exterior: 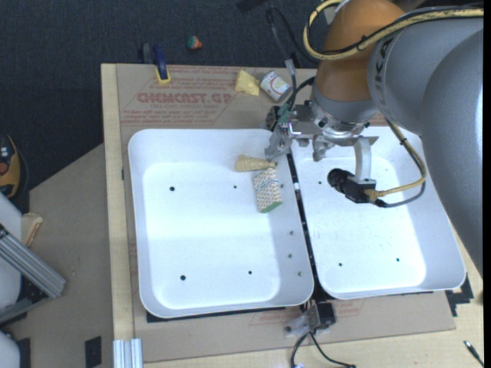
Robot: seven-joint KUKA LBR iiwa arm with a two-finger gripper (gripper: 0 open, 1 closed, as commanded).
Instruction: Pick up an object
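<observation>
From my remote station: the grey arm (430, 75) reaches in over the right bin (383, 236), its gripper (282, 138) hanging low above the seam where the two white bins meet, at their far end. I judge the pick not yet made; nothing shows between its tips, and how wide the pincer stands I cannot tell from this angle.

The left bin (199, 244) holds the likely targets near its far right corner: a patterned packet (267, 189) lying tilted, and a tan cone-shaped piece (253, 163) touching its upper end, both just beside the gripper. Descent, closing and lift all remain.

The bins sit on a cardboard sheet (184, 98) printed in red, laid over dark carpet (77, 21). Small oddments, a yellow scrap (247, 83) among them, lie on the cardboard behind the bins.
</observation>
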